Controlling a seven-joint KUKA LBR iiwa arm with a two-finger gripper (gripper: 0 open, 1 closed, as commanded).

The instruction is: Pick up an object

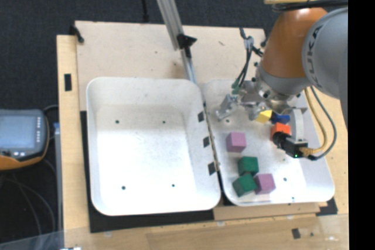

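Note:
My gripper [253, 103] hangs low over the far part of the right bin [310, 184], under the orange band of the arm [293, 44]. A yellow block [264, 116] lies just beside it on its right, with an orange block [282, 128] a little further right. Nearer the front of the bin lie a purple cube [237, 141], a green cube [248, 164], a second green cube [244, 185] and a second purple cube [265, 183]. The purple cube in the middle sits a short way in front of the gripper, apart from it.
The left bin [99, 96] stands beside the right one, sharing a narrow gap. A slanted metal pole [167, 6] rises from the back of the bench between the bins. Cables [319, 126] hang off the arm over the right bin's right side.

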